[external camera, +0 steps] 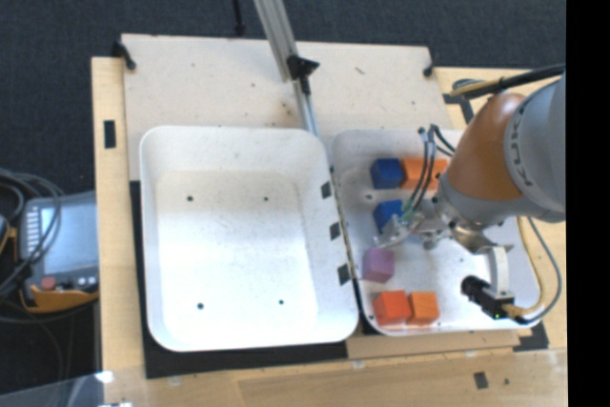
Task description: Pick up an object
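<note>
Beside the gripper (412, 229), a pale purple cube (378, 264) sits upright

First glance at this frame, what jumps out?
The grey arm with its orange band reaches in from the right over the right bin, among coloured blocks: two blue blocks, a purple block and orange blocks at the near edge. The left bin sits beside it.

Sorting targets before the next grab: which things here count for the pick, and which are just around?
Job: blue blocks, purple block, orange blocks, right bin, gripper.
Around: left bin, metal pole, pendant.
</note>
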Action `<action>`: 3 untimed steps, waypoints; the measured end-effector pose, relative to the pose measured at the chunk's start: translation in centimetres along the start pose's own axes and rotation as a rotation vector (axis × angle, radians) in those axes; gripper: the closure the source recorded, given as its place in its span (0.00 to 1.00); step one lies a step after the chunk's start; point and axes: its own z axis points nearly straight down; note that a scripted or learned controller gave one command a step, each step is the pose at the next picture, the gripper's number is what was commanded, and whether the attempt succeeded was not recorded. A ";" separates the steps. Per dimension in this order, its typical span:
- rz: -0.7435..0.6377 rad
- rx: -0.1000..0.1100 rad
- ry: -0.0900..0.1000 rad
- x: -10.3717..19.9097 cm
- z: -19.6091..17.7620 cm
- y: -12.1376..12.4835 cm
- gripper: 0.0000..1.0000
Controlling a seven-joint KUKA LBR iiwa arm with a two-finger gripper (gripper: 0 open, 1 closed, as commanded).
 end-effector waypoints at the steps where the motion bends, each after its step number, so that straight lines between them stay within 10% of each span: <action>1: 0.007 -0.005 0.001 -0.1 -1.2 0.1 1.00; 3: -0.008 -0.006 0.001 0.3 -11.2 -0.1 1.00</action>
